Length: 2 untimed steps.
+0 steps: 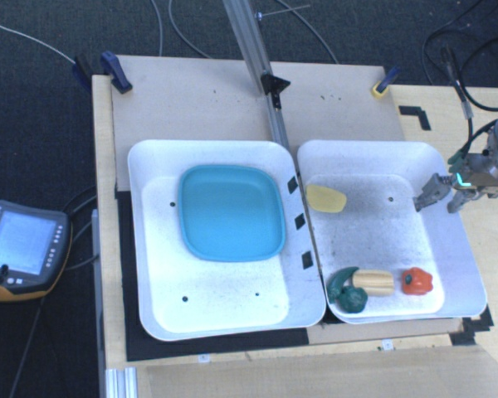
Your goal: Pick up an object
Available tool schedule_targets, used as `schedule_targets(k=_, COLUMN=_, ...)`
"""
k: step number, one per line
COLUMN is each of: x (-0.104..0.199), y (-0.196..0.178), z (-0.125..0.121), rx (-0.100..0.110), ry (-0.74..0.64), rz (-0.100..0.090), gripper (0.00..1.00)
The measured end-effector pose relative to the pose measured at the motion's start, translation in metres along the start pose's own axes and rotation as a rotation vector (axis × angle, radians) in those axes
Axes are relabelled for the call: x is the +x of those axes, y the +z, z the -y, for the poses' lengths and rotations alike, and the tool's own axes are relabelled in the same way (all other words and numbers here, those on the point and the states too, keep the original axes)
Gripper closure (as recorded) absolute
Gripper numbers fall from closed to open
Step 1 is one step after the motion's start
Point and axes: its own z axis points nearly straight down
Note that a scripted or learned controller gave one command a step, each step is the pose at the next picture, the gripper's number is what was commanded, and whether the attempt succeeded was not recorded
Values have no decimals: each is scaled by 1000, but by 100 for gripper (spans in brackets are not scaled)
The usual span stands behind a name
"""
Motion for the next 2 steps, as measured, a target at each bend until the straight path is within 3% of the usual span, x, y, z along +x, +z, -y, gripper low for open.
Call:
schedule_targets(k=1, x=0, y=0, z=0, rx=0, ry=0, rz=0, gripper=0)
schedule_targets(k=2, x=3, y=62, z=3, rx=5, ry=0, rz=-1, gripper=0)
